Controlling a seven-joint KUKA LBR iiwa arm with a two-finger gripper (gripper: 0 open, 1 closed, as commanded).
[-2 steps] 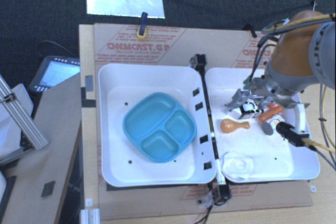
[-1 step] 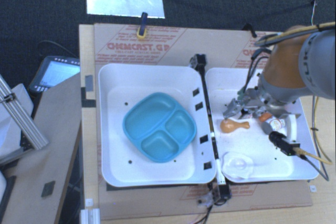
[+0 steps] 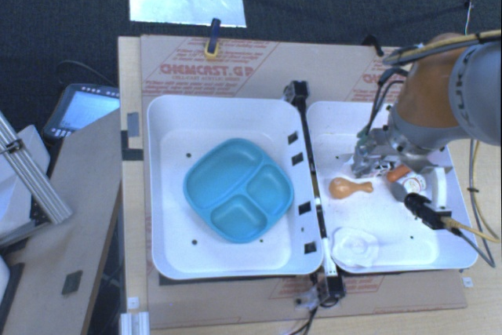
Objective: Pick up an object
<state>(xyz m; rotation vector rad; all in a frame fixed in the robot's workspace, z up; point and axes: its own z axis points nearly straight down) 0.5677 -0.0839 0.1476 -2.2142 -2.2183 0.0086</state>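
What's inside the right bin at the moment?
The right bin holds a tan drumstick-shaped toy, a white round piece near its front corner, and an orange-and-white item partly covered by the arm. Anything beneath the end effector is hidden.

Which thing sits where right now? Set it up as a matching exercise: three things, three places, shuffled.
Things:
1. blue divided plate
2. tan drumstick-shaped toy
3. white round lid

Places:
A. right bin, near corner next to the divider
B. right bin, middle, just below the gripper in the picture
C. left bin, middle

Pairs: 1-C, 2-B, 3-A
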